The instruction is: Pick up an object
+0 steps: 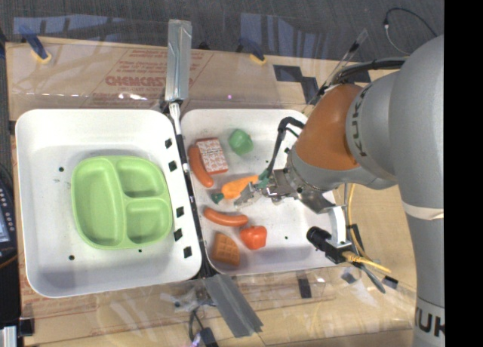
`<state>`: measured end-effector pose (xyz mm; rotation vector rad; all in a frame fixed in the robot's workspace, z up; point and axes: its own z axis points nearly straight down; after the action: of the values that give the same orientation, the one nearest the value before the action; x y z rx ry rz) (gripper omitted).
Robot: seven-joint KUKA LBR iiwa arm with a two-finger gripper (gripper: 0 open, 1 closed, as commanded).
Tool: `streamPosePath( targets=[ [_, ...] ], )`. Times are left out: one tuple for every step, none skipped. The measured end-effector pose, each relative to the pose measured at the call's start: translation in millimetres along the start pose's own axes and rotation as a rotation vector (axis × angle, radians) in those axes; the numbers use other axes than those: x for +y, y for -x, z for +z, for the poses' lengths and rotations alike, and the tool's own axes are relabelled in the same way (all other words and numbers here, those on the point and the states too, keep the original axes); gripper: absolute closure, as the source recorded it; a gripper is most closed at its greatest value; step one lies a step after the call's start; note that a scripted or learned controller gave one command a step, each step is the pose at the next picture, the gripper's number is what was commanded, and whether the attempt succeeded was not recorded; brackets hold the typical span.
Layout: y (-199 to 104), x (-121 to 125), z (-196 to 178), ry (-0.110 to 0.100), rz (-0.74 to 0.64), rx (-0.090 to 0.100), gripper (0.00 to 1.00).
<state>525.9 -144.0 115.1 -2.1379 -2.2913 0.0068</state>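
The right bin [296, 261] holds several toy foods. An orange carrot [237, 185] with a green top lies in its middle. My gripper [256, 190] is low over the carrot's right end, touching or nearly touching it. Around the carrot lie an upper sausage [201, 167], a lower sausage [225, 218], a red-brown block [213, 155], a green round piece [241, 141], a red pepper [254, 237] and a brown waffle-like piece [225, 248]. Nothing is lifted off the bin floor.
The left bin [41, 138] holds a green divided plate [121, 202]. My grey arm with its orange band [328, 130] covers the right bin's right side. A black fitting with cables [328, 245] hangs near the bin's lower right corner.
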Motion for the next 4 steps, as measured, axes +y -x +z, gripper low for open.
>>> streamPosePath(
  targets=[
    [-45.5,34.7,23.9,0.006,-0.103,-0.003,0.0],
    [-17.6,114.3,24.3,-0.002,-0.045,-0.002,0.0],
    [-12.7,130.8,-22.4,0.002,-0.075,-0.002,0.0],
    [-42.8,114.9,23.0,0.005,-0.178,-0.002,0.0]
  ],
)
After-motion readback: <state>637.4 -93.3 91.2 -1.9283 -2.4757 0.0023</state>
